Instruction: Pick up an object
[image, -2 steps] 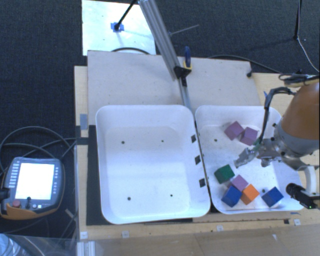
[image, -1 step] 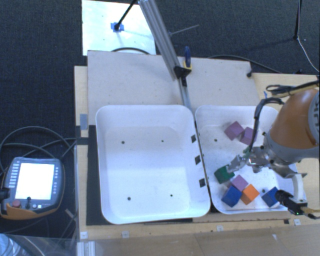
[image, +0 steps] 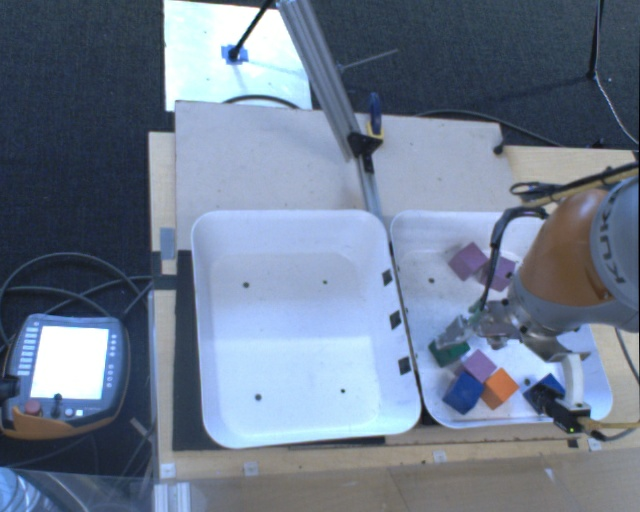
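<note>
A blue cube (image: 463, 392) and an orange cube (image: 499, 388) were seen at the near edge of the right bin (image: 430, 255), just below the pincer (image: 462, 332) and touching each other. A light purple block (image: 480, 364) was wedged between them and the pincer, resting against both cubes. A dark green block (image: 449, 351) was found directly at the pincer's tips, touching them or very nearly so; whether it was gripped could not be told, and the state of the pincer could not be told either. A dark blue object (image: 546, 386) lay to the right of the pincer, near the bin's near right corner, partly hidden by the arm (image: 570, 265). Two mauve blocks were seen beyond the pincer: one (image: 467, 261) well clear of it, the other (image: 502, 272) beside the arm's orange band. The left bin (image: 300, 325) lay to the left of the pincer on the bench (image: 260, 155). A teach pendant (image: 65, 375) rested far to the left, off the bench.
</note>
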